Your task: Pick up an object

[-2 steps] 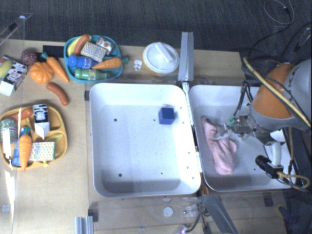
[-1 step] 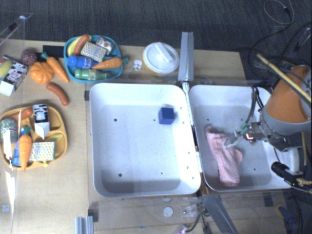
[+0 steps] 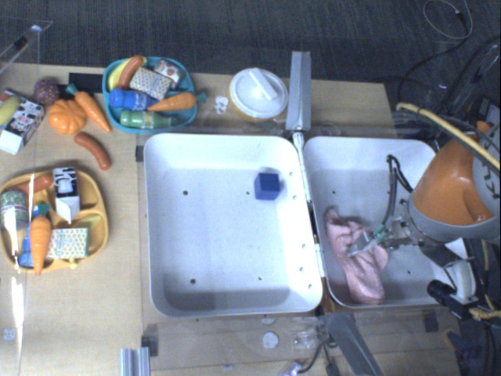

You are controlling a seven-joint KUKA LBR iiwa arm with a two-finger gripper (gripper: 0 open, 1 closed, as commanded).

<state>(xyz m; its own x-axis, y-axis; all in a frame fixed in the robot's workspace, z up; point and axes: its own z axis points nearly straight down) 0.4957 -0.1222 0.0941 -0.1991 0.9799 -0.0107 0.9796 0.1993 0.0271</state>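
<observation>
Counted: two white bins (image 3: 227, 151) side by side; one blue cube (image 3: 268, 185) in left bin; one pink cloth (image 3: 358, 261) in right bin; one blue bowl (image 3: 149, 92), one yellow tray (image 3: 53, 219), one white lid (image 3: 259, 92) on surface (image 3: 117, 319).

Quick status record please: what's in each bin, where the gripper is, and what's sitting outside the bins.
left bin: one blue cube, near its upper right corner
right bin: crumpled pink cloth, against the left wall
gripper: low over the pink cloth, at its upper part; grasp not confirmed
arm: reaches in from the right, orange band over the right bin
outside bins: blue bowl of toy food, yellow tray of toy food, white lid, loose toy carrot and sausage
</observation>
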